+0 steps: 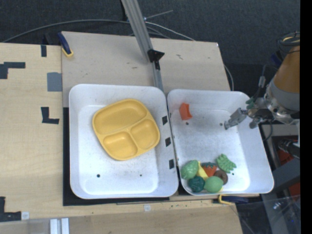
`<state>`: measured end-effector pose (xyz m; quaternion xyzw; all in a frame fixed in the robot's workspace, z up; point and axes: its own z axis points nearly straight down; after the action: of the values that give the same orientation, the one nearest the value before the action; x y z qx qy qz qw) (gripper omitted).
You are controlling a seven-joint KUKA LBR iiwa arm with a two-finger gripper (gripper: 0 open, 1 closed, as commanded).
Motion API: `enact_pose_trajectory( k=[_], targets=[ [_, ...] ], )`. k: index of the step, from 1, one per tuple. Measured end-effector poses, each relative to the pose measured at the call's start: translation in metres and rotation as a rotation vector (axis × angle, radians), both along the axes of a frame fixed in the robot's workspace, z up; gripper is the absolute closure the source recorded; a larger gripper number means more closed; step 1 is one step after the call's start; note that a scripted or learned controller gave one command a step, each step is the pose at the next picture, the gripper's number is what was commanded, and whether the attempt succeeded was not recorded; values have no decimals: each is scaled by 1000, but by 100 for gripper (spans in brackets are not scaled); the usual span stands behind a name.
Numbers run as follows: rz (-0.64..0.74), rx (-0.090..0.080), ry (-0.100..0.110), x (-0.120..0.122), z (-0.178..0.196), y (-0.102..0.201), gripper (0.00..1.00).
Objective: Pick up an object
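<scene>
My gripper [240, 124] hangs over the right side of the right bin [253, 145], open, with nothing between its fingers. An orange block [185, 111] lies at that bin's far left, well to the gripper's left. In the bin's near corner sits a cluster of toy food: a light green piece [190, 169], a dark teal piece [197, 183], a green ball [213, 184], a red-orange piece [210, 169], a brown piece [224, 176] and a leafy green piece [226, 162]. The cluster lies below and left of the gripper, apart from it.
A yellow divided plate [126, 129] lies in the left bin [80, 145]. A slanted metal pole [139, 23] rises behind the bins. The arm's orange band [291, 72] sits at the right edge, beyond the right bin's wall.
</scene>
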<state>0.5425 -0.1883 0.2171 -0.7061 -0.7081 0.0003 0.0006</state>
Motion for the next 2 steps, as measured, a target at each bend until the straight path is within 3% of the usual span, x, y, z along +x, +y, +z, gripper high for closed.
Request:
enact_pose_trajectory(
  k=[1,2],
  targets=[
    [0,0,0,0,0,0,0],
    [-1,1,6,6,-57,8,0]
  ],
)
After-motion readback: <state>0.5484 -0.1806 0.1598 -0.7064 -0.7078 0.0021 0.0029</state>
